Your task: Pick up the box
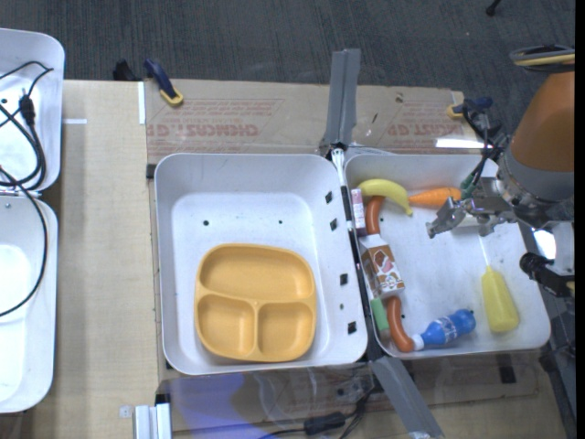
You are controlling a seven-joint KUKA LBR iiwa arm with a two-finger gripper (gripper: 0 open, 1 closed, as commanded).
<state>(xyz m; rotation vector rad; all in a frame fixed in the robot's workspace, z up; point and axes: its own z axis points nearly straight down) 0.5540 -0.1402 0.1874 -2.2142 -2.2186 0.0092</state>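
Note:
The box point(382, 270) is small and brown with a picture on its top. It lies flat in the right bin point(530, 341), close to that bin's left wall. My gripper point(444, 221) hangs over the middle of the right bin, to the right of the box and a little farther back, apart from it. Nothing shows in the gripper. A carrot point(433, 196) lies just behind it.
A banana point(388, 193), a brown sausage point(375, 214) and a small red-and-white packet point(357, 212) lie behind the box. In front of it are a green item point(378, 315), another sausage point(396, 326) and a water bottle point(446, 329). A yellow squeeze bottle point(499, 301) lies at right. The left bin point(174, 245) holds an orange divided plate point(257, 301).

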